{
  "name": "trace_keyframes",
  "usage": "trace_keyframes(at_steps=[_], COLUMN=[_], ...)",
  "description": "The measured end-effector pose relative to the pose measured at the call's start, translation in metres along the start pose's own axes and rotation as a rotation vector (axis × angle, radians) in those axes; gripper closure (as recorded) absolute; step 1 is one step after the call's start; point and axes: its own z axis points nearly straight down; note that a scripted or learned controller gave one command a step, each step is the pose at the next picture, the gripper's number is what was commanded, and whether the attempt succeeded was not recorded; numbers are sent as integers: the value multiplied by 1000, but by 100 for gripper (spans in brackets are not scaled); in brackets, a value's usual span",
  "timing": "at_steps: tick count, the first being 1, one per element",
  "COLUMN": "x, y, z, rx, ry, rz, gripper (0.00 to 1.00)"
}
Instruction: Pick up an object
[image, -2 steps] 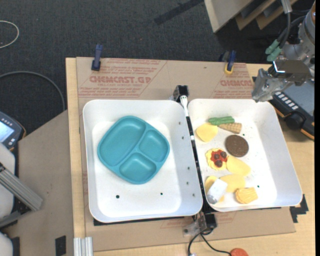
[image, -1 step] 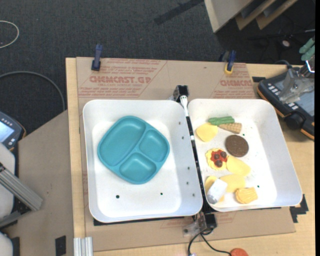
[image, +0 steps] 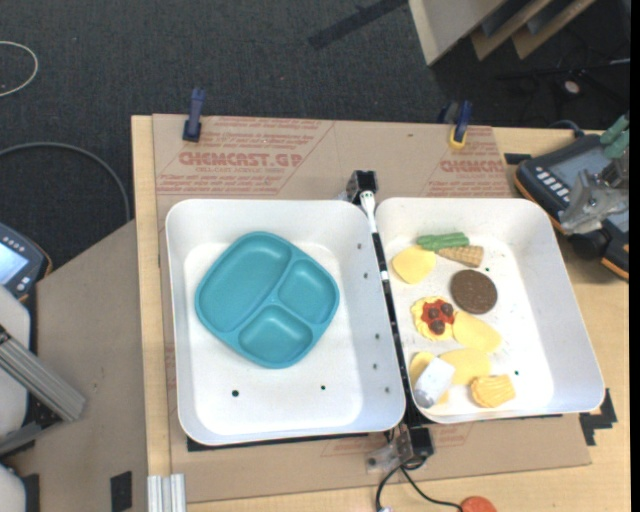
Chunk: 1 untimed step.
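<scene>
The left white bin (image: 205, 405) holds a teal divided plate (image: 267, 312), lying flat near its middle. Several toy food pieces sit in the left half of the right white bin (image: 545, 330). Among them are a green pea pod (image: 442, 241), a tan cone wedge (image: 462, 255), a yellow round piece (image: 412, 266) and a brown cookie (image: 473, 292). Lower down lie a yellow piece with red berries (image: 436, 316), a plain yellow slice (image: 476, 334), a white block (image: 434, 380) and a ridged orange chip (image: 492, 391).
Both bins rest on a cardboard sheet (image: 250, 155), held by a blue clamp (image: 193, 102) and a yellow clamp (image: 460, 122). A grey handheld controller (image: 570, 185) lies at the right edge. A metal rail (image: 40, 375) is at lower left.
</scene>
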Motion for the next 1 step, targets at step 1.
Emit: trace_keyframes(at_steps=[1], x=[62], y=[1], z=[-67], rx=[-14], ry=[1], rz=[-11], gripper=[100])
